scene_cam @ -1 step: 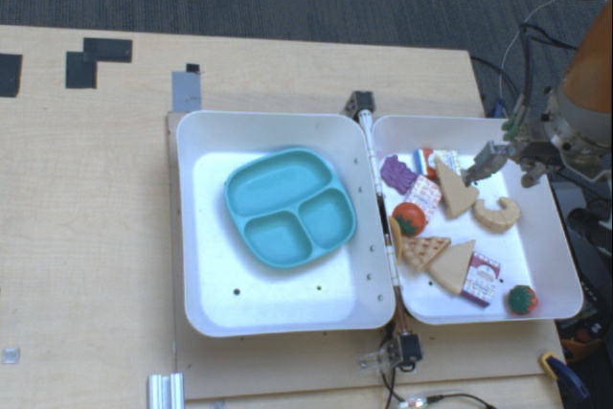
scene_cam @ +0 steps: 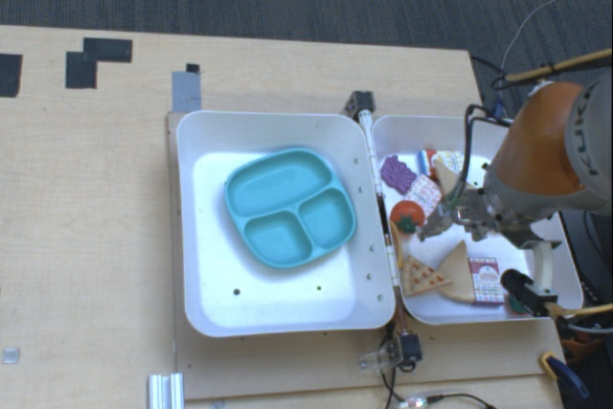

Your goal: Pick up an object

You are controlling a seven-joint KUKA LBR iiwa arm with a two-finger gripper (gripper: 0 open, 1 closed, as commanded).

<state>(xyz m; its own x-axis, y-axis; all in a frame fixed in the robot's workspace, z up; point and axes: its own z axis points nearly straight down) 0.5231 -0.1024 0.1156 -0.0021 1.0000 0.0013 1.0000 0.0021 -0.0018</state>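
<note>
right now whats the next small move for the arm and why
Probably a short drop straight down. The arm's wrist hovers over the right bin, above the gap between the tomato and the cheese wedge, with nothing visibly held.

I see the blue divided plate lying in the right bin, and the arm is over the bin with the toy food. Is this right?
Not quite. The camera view shows the blue divided plate lying in the left bin, not the right one. The rest holds: the arm is over the right bin, the one with the toy food.
</note>
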